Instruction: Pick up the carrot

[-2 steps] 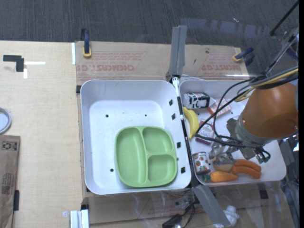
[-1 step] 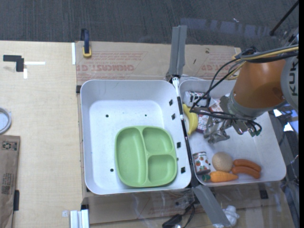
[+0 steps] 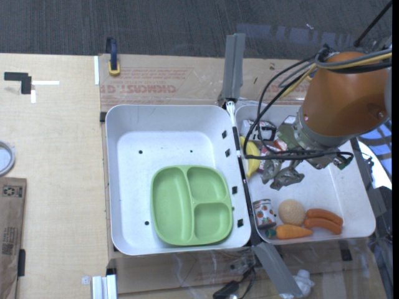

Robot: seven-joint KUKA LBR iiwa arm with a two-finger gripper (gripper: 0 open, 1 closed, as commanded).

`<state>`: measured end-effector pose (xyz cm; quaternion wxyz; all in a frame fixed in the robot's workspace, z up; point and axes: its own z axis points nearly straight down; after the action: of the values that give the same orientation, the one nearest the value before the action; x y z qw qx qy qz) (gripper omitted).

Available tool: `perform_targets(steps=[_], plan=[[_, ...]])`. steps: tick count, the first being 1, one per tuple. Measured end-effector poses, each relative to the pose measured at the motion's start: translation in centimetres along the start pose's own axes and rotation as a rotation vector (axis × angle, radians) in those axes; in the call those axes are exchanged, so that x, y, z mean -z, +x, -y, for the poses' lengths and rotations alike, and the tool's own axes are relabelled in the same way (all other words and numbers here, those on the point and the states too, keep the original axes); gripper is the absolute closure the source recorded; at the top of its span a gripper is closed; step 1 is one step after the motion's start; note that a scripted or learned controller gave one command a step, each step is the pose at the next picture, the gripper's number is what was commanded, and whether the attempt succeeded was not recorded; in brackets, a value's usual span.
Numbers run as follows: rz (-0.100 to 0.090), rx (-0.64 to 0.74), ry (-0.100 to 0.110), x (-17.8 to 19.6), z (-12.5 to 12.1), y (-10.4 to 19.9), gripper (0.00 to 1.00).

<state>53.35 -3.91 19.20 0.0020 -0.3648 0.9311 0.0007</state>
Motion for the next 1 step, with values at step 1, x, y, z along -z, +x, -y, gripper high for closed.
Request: perform_targets(steps=[1], plan=[[0.001, 0.440, -0.001, -0.07, -0.31, -8.25, 1.00]])
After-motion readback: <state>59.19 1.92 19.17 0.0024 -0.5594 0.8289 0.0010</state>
